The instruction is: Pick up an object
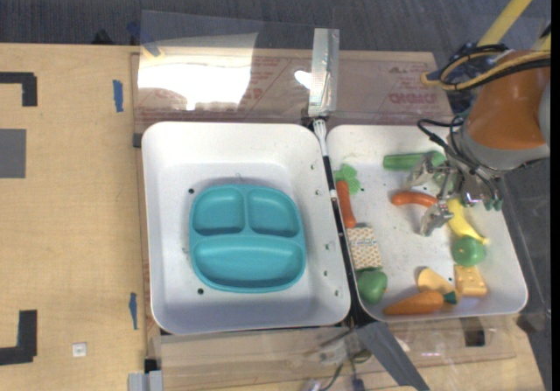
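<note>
- Camera view: I am hanging my gripper (440, 197) low in the right bin (516, 280), fingers spread, grasping nothing.
- I am straddling the orange carrot (411, 199), lying just left of the yellow banana (464, 226), probably my pick.

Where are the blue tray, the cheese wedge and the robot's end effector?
blue tray (248, 237), camera view, on its lower compartment.
cheese wedge (472, 281), camera view, on its top face.
end effector (442, 197), camera view, between its fingertips.

The grey, rounded robot arm (507, 131) wears a broad orange band. Black and yellow cables loop over it. Its small metal two-finger gripper (436, 197) looks silvery, though blurred.
</note>
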`<state>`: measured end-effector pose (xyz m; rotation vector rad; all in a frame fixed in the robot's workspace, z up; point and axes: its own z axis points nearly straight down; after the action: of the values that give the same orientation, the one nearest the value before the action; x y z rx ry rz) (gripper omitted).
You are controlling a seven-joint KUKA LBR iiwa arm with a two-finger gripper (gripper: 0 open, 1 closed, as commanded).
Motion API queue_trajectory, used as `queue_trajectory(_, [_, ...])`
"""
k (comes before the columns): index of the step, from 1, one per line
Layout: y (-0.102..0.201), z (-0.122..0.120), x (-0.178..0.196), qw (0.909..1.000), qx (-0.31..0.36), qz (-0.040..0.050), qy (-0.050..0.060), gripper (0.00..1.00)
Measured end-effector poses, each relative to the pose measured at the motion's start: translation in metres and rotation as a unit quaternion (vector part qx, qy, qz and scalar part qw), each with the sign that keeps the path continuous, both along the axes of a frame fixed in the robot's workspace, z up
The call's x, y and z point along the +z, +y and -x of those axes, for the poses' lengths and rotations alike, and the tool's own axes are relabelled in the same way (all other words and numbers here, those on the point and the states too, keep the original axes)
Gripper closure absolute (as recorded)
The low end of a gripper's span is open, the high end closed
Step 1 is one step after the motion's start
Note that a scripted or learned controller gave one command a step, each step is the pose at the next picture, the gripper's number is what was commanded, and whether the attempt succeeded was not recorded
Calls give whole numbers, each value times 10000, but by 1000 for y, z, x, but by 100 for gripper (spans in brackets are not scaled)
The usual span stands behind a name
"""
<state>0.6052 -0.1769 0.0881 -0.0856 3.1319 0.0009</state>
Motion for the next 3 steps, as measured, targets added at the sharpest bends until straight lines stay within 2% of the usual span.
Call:
queue_trajectory(1, [42,-1,0,9966,-826,-4,-3,0])
queue_trajectory(2, [70,11,1,9861,-1659,-7,-9,0])
queue_trajectory(3, [74,14,1,9810,-1941,11,-13,0])
